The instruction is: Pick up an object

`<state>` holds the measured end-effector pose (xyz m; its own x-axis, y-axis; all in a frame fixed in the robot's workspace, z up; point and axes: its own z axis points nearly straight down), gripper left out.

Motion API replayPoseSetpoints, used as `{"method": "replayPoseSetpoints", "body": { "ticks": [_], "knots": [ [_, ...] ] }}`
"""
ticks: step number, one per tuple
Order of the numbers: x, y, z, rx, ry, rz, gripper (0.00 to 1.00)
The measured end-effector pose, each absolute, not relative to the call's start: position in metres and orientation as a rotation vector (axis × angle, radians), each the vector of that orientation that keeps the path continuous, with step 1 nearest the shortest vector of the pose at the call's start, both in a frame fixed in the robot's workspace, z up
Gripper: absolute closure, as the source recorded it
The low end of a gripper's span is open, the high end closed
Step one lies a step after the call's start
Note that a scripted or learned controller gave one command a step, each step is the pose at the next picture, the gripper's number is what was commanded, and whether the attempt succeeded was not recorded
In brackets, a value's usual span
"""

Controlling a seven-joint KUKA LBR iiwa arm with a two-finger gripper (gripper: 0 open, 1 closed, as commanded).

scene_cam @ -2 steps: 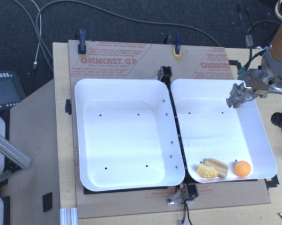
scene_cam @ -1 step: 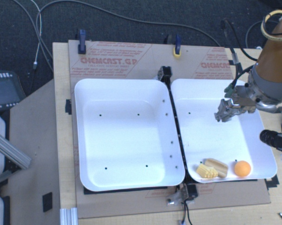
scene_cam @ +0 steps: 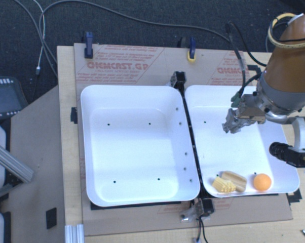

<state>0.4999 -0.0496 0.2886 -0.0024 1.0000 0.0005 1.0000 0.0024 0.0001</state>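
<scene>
1. Gripper (scene_cam: 232, 126) hangs above the right bin (scene_cam: 213, 151), up from the orange ball (scene_cam: 262, 181).
2. Yellow corn piece (scene_cam: 224, 185) and tan block (scene_cam: 234, 177) touch, just left of the ball.

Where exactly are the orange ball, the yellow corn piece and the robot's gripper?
orange ball (scene_cam: 262, 182), camera view, middle of the ball.
yellow corn piece (scene_cam: 223, 186), camera view, middle of its ridged top.
gripper (scene_cam: 232, 127), camera view, at its lower tip.

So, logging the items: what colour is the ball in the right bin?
Orange. The ball shows plainly in the camera view.
</scene>
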Motion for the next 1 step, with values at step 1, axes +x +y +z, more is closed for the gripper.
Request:
{"method": "replayPoseSetpoints", "body": {
  "ticks": [1],
  "knots": [
    [0.491, -0.0035, 0.2912, -2.216, -2.226, -0.002, 1.0]
  ]
}}
